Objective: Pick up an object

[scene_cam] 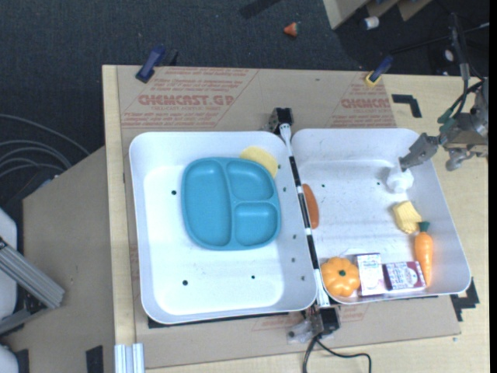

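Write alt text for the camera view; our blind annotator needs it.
The gripper hovers by a small white object in the right bin, which also holds a carrot, pumpkin and cartons. The left bin holds a blue divided plate.

The worktop (233,92) is viewed from one fixed camera set above, angled down at moderate distance, with both white bins (155,286) taken in and dark floor (78,22) seen beyond.
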